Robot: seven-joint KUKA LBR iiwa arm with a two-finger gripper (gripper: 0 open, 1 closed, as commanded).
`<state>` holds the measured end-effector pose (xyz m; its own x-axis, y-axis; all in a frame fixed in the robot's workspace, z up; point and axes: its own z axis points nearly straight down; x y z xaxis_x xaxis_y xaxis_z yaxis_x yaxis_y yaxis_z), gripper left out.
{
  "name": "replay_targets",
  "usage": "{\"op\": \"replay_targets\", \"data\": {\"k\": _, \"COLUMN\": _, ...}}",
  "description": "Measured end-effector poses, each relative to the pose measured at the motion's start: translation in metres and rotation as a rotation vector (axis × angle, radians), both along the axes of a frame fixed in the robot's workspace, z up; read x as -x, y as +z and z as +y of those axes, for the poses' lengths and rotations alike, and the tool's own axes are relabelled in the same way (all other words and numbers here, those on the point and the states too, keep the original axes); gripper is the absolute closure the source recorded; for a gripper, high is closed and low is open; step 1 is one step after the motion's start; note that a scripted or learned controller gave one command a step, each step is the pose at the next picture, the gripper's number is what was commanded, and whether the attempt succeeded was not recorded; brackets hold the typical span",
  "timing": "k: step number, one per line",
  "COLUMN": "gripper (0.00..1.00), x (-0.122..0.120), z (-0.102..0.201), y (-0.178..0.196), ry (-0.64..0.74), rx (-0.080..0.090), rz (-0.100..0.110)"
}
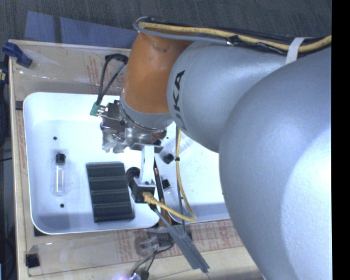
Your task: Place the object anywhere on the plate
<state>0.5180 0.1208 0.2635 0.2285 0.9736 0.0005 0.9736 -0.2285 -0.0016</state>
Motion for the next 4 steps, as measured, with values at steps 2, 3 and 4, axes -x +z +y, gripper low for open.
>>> {"op": "replay_targets", "data": {"k": 2, "gripper": 1.0, "x": 0.044, "z": 0.069, "y": -0.158, "ry": -0.595, "rx": 0.003, "rz": 0.006}}
{"op": "replay_targets", "data": {"k": 3, "gripper": 1.0, "x": 0.042, "z": 0.026, "y": -0.026, "ry": -0.739, "rx": 0.0, "rz": 0.001}}
{"op": "replay_targets", "data": {"k": 4, "gripper": 1.0, "x": 0.043, "z": 0.072, "y": -0.113, "ry": -1.007, "rx": 0.005, "rz": 0.002}}
